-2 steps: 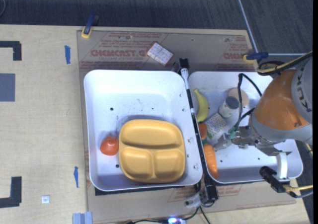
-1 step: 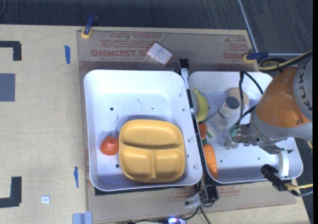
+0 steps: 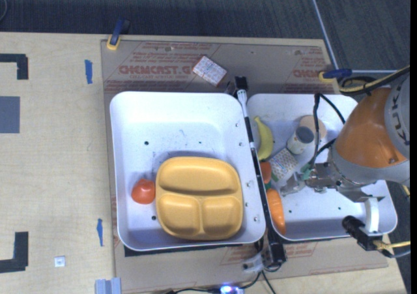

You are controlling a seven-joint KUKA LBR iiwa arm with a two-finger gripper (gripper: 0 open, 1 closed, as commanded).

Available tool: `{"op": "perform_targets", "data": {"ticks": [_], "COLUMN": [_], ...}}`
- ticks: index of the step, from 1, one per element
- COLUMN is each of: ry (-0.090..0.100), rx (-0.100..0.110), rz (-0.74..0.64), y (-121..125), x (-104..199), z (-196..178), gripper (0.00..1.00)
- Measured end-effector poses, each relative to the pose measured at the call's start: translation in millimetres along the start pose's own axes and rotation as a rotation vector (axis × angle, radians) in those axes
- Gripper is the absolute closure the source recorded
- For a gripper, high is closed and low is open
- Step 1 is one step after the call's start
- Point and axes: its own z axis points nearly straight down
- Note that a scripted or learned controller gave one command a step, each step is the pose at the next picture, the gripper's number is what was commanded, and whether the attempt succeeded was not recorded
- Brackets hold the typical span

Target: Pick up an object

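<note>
In the right bin my gripper hangs low, just below a speckled clear packet and right of a small red-orange piece. Nothing shows as held by it. A yellow banana lies along the bin's left wall. A small jar with a grey lid stands beside a tan round object, just above the gripper. An orange object rests at the bin's lower left corner.
The left bin holds a large yellow compartment tray and an orange-red ball at its left. A small printed card lies on the cardboard behind the bins. Black cables loop over the right bin's far side.
</note>
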Motion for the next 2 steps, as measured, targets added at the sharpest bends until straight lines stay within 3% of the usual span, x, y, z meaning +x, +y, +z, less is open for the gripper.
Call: {"op": "perform_targets", "data": {"ticks": [1,2], "ry": [-0.007,-0.001], "rx": [0.001,0.003], "rz": [0.006,0.002], "y": [0.9,1.4], "x": [-1.6,1.9], "z": [18.8,10.1], "gripper": [0.00,1.00]}}
